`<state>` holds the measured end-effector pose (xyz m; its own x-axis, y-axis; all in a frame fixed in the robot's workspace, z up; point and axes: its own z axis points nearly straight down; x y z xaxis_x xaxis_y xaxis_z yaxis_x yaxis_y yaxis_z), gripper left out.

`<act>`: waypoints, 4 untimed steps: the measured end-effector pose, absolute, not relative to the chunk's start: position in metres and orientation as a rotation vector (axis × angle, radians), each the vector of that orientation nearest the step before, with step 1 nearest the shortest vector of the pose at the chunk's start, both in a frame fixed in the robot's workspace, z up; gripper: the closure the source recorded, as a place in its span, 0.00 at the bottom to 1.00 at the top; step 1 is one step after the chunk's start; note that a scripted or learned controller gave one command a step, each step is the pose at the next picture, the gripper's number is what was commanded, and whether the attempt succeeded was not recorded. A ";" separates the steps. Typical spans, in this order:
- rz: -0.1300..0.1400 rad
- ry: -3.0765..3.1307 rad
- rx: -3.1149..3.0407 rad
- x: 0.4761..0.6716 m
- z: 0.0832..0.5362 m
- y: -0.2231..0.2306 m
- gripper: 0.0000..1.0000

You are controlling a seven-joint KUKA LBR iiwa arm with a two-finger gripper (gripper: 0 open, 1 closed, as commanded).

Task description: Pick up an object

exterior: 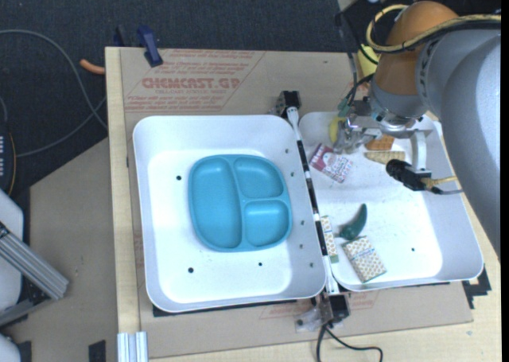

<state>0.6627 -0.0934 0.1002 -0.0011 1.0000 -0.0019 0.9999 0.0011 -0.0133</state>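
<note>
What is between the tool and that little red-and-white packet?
Nothing visible. The tool hangs at the far end of the right bin, right beside the red-and-white packet. The dark green piece and patterned packet lie nearer the camera.

A single fixed camera hangs above the table (199,82) and looks down at a slant — near enough that both white bins fill most of the frame. The left bin (159,142) sits central; the arm (469,74) enters right of it, cropped by the edge.

A blue divided tray (238,201) lies in the left bin (159,153), seemingly flat.
</note>
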 end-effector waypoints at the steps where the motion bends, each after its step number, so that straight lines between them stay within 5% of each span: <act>1: 0.003 -2.224 -2.220 0.666 0.102 -0.092 0.00; 2: 0.003 -2.219 -2.211 0.667 0.088 -0.103 0.00; 3: 0.003 -2.221 -2.211 0.667 0.099 -0.103 1.00; 4: -0.001 -2.223 -2.220 0.585 0.186 -0.063 1.00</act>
